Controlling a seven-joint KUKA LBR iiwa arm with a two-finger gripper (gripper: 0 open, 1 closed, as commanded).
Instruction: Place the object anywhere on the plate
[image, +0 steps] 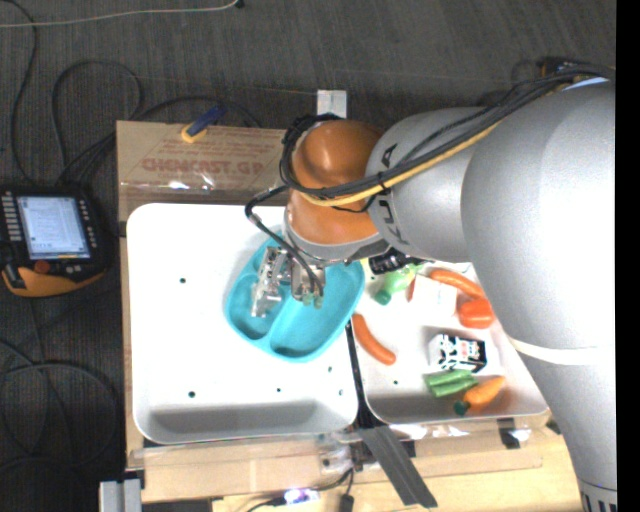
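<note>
The big grey arm (520, 230) reached in from the right, across the right bin (520, 405), and bent down over the left bin (180, 330). Its orange band (335, 165) sat right above the wrist. The gripper (285, 285) pointed down over the blue plate (290, 305), very close to it. I could not tell if the gripper was open or closed, or if it had anything in it. The blue plate lay at the right side of the left bin, next to the wall between the two bins. In the right bin lay a long orange carrot (373, 340), a green toy (385, 288), an orange pepper (476, 312), a small black and white box (458, 352), a green bean (448, 381) and another little carrot (482, 393). A screen (50, 230) lay on the floor at the left.
</note>
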